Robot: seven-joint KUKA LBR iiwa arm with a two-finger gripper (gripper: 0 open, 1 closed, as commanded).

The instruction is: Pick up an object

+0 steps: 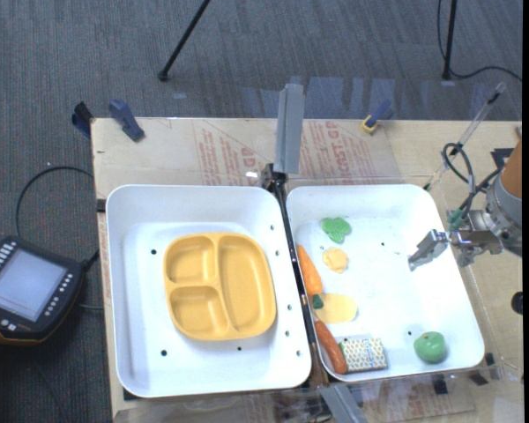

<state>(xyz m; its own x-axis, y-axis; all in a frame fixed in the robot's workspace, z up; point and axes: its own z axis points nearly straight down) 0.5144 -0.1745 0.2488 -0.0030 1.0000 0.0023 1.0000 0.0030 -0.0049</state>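
Note:
The right bin (397,196) holds several small objects. A green leafy piece (337,229) and a small yellow piece (335,259) lie near its far left. An orange carrot (309,271) rests along the left wall, with a flat yellow disc (339,307) beside it. At the front lie a red-orange sausage shape (330,345), a patterned little box (363,353) and a green apple (430,346). My gripper (427,250) hangs over the right side of this bin, apart from all of them, with nothing seen in it.
The left bin (128,236) carries a yellow three-compartment plate (219,285). A grey upright post (288,135) stands behind the seam between the bins. Cables run by the arm at the right edge. A teach pendant (22,287) lies on the floor at left.

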